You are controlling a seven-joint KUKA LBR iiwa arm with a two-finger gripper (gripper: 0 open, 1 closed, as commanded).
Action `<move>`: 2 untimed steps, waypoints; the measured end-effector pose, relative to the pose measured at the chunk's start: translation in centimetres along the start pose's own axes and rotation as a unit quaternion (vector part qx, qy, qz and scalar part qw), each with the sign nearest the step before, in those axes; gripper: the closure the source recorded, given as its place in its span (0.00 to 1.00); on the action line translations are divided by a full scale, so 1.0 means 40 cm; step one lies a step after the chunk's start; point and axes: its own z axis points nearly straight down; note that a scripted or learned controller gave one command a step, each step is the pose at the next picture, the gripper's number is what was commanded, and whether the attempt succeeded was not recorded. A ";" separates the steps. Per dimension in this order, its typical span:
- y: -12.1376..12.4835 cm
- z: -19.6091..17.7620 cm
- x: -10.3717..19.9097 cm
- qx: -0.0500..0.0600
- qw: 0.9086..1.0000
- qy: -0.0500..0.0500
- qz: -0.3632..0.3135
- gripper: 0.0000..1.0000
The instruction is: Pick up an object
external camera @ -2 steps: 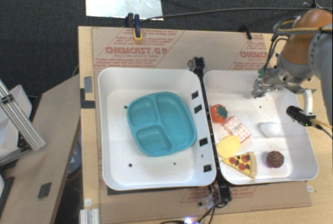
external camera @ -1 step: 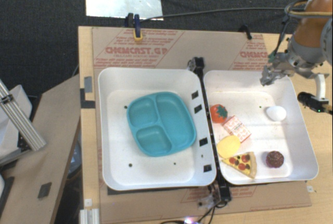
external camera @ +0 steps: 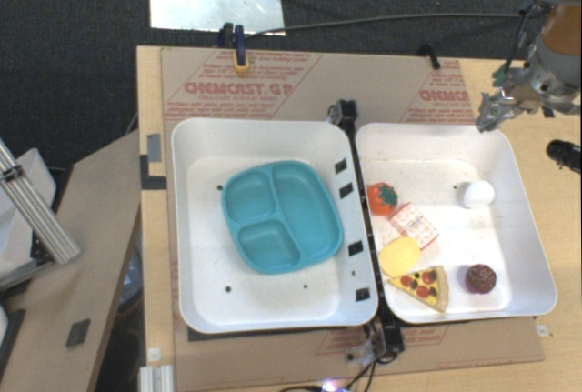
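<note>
While the arm (external camera: 556, 26) hangs at the far right of the scene, its end effector (external camera: 496, 111) sits just above the far right corner of the right bin (external camera: 532, 226), over the rim rather than over any object; whether it is apart or together cannot be told at this size, and nothing shows between its tips.

Pickable things all lie in the right bin. A red tomato-like piece (external camera: 383, 197) rests against the left wall, beside the divider between the bins. Just right of it and a little nearer lies a small pink-and-white box (external camera: 414, 225), tilted, and touching its near side is a yellow rounded piece (external camera: 399, 256). A pizza slice (external camera: 422, 286) lies at the near edge, close to the yellow piece. A dark red ball (external camera: 480, 278) sits near the right near corner — well apart from the pizza slice. A white ball (external camera: 476, 194) lies alone toward the right wall, with bare floor on its far and left sides; the far half of this bin is the most open room.

A teal divided plate (external camera: 281, 216) fills the middle of the left bin (external camera: 195, 226) on the worktop (external camera: 309, 76).
</note>
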 end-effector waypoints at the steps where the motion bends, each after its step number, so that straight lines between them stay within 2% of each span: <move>1: -0.008 -0.119 -0.009 0.001 1.000 0.000 0.000 1.00; 2: -0.038 -0.117 0.095 0.004 1.000 0.002 -0.002 1.00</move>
